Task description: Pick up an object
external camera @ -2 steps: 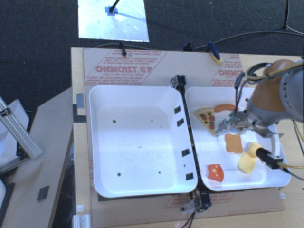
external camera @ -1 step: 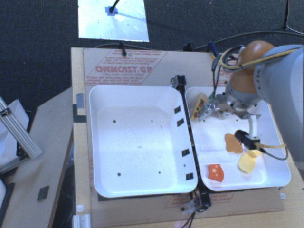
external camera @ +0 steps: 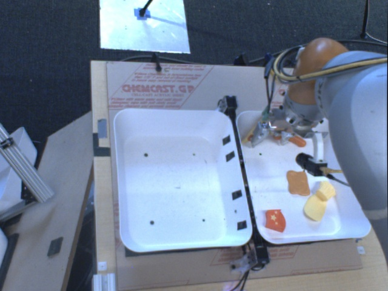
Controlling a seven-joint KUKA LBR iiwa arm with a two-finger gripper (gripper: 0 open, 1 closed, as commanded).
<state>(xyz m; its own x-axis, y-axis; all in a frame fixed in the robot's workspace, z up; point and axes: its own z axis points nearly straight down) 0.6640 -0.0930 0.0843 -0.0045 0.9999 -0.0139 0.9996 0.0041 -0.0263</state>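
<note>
While the left bin sits mid-frame, the right bin holds a red piece, a brown piece and two yellow pieces. Above them is the gripper; I cannot tell its grip.

White bins, red block, yellow pieces, orange slice

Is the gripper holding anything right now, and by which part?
Cannot tell. The gripper is low at the back of the right bin, beside an orange piece, and no object shows between its fingers.
</note>
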